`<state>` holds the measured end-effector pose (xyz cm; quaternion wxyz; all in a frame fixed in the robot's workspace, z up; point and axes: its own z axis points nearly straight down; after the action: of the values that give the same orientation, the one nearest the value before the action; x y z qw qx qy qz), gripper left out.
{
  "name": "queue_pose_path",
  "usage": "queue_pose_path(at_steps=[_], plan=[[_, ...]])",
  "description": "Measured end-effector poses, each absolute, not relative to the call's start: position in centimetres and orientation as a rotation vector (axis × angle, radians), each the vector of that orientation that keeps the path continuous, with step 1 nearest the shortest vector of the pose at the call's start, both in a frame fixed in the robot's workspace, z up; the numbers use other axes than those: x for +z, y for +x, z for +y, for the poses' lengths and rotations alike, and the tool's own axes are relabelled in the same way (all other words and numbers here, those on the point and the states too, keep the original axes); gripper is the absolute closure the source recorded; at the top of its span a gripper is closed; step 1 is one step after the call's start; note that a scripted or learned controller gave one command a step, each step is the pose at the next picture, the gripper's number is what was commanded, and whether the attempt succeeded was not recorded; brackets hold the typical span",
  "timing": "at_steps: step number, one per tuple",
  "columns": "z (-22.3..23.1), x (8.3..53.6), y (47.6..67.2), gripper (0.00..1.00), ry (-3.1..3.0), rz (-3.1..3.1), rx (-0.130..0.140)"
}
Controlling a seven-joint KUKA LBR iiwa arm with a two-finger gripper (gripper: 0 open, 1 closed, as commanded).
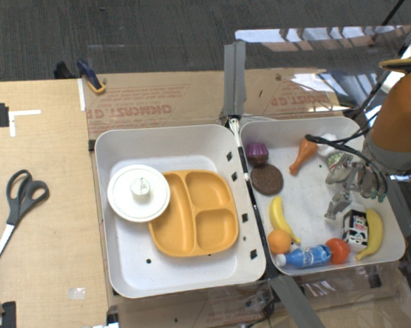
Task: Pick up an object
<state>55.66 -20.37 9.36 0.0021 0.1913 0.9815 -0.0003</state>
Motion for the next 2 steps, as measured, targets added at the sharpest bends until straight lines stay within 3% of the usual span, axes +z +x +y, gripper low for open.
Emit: queue_pose_path(at_steps=[1,2], plan=[[-12.3,9.3,60.4,0.0,0.693,3.06,0.002],[-9.6,9.3,64.8,0.0,0.849,3.034,-0.004]])
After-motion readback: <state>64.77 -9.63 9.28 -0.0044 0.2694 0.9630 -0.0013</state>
